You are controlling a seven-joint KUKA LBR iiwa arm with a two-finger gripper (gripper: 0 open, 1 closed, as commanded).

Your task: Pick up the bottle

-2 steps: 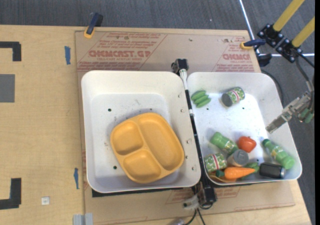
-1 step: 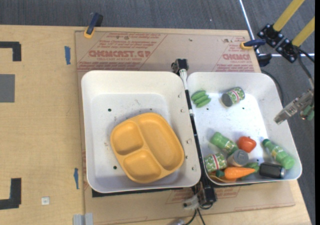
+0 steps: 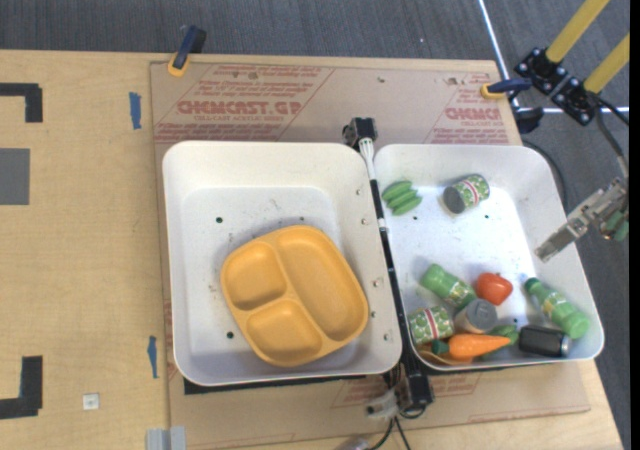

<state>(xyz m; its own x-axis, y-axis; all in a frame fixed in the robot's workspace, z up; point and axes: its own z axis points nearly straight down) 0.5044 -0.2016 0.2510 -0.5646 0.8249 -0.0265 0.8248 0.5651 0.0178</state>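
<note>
A green bottle (image 3: 557,308) with a pale label lies near the right wall of the right bin (image 3: 500,163), towards its front corner. A second green bottle (image 3: 446,285) lies nearer the bin's middle. My gripper (image 3: 553,245) hangs over the bin's right rim, above and behind the first bottle and apart from it. It holds nothing that I can see.
In the right bin are a green can (image 3: 466,192), a pea pod (image 3: 402,197), a red tomato (image 3: 493,288), a carrot (image 3: 478,345), a second can (image 3: 430,322) and a black object (image 3: 543,341). The left bin (image 3: 200,178) holds a yellow divided plate (image 3: 292,293).
</note>
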